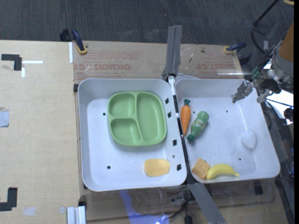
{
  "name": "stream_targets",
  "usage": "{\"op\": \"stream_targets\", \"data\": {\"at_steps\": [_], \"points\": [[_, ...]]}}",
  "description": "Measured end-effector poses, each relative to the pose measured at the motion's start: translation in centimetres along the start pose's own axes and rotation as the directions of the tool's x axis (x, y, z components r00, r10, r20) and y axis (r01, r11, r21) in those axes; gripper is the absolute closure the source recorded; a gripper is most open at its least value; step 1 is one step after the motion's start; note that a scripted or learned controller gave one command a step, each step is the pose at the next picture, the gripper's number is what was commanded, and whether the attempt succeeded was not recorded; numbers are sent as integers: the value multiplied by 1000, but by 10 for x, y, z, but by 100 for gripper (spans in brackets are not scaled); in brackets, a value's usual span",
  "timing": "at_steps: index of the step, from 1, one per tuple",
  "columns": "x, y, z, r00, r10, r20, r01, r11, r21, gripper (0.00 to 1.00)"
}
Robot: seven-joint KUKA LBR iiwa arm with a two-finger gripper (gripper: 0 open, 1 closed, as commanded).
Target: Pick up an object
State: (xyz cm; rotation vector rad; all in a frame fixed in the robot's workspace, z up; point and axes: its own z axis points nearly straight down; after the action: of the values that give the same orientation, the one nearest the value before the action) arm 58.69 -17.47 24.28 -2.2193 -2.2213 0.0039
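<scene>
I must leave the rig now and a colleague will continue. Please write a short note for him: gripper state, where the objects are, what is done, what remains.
Gripper: above the right white bin's far right corner, holding nothing; open or shut cannot be told.
Right bin: orange toy carrot and green toy bottle near the divider, tan block and yellow toy banana at the near edge, small white object on the right.
Left white bin: green divided plastic plate, yellow oval piece.
Done: nothing picked.
Left: grasp and lift one object.
</scene>
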Motion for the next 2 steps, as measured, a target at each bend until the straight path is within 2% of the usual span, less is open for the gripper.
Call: {"op": "stream_targets", "data": {"at_steps": [1, 2], "points": [[0, 0, 0, 1000, 0, 0, 0, 1000, 0, 0], [-1, 0, -8, 1000, -1, 1, 1, 1000, 1, 100]]}}
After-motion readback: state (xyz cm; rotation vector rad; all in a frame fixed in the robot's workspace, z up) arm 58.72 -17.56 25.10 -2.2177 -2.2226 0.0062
